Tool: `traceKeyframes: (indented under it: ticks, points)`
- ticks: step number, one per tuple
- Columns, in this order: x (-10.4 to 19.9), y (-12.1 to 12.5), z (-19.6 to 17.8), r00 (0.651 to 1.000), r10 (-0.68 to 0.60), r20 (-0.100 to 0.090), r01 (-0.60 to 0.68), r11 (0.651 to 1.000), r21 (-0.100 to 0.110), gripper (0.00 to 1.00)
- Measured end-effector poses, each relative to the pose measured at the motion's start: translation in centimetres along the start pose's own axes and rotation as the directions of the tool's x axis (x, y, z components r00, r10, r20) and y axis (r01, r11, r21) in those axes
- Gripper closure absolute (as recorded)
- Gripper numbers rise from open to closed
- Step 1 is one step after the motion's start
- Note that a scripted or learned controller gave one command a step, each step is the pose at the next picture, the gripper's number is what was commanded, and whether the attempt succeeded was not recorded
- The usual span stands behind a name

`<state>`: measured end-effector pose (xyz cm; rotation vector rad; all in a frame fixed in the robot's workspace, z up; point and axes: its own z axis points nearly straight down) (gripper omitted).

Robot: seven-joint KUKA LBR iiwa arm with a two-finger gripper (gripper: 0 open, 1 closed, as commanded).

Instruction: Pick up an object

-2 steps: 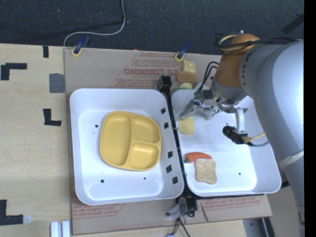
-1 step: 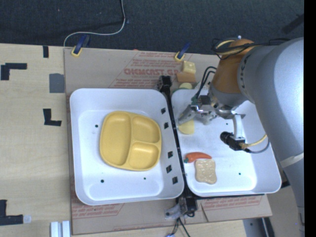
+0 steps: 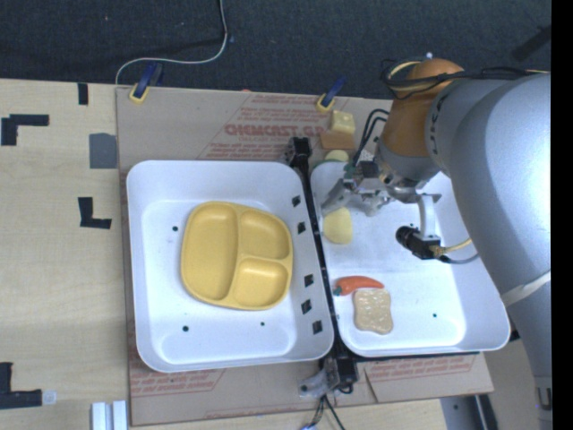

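Pale-yellow, the lemon lies in the right bin against its left wall, just below and left of the gripper, nearly touching. I cannot tell the gripper's state. A carrot and bread lie farther below, well apart from it.

Two white bins are seen: the left bin and the right bin. A yellow divided tray is shown in the left bin. In the right bin, a pale yellow rounded object, an orange-red carrot-like piece and a tan slice are seen. The arm is coloured grey, with an orange band toward the upper right. The bench is light wood with black marks, and the cardboard bears red print. Dark blue-black flooring fills the top.
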<state>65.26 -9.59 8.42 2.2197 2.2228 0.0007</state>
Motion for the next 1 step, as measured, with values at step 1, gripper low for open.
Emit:
traceKeyframes:
  ticks: [1]
  points:
    - [-0.38,-1.27,-0.05,1.0,0.0,0.002,0.0,1.0,0.001,0.0]
